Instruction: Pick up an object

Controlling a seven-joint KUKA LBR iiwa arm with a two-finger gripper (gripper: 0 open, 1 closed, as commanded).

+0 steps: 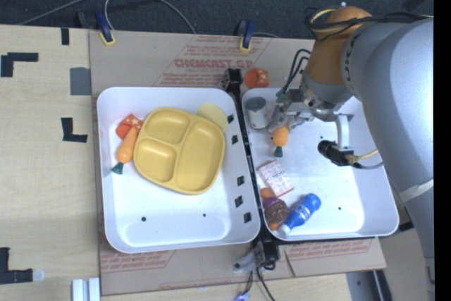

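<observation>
My gripper (pixel 290 115) hangs over the upper left part of the right bin (pixel 352 222), coming down from the grey arm with its orange band. Just below it sits a small orange toy carrot (pixel 280 136) with a green tip; I cannot tell whether it touches the gripper. A grey cup (pixel 255 110) stands just left of the gripper, by the bin's wall. Lower in the same bin lie a pink and white packet (pixel 275 178), a blue bottle (pixel 301 211) and a dark brown item (pixel 274 209).
The left bin (pixel 169 229) bears a yellow divided plate (pixel 180 149), another carrot (pixel 127 146), a red piece (pixel 128 125) and a pale yellow item (pixel 211 113). An orange object (pixel 257 77) sits behind the bins. A black cable plug (pixel 331 150) hangs from the arm over the right bin.
</observation>
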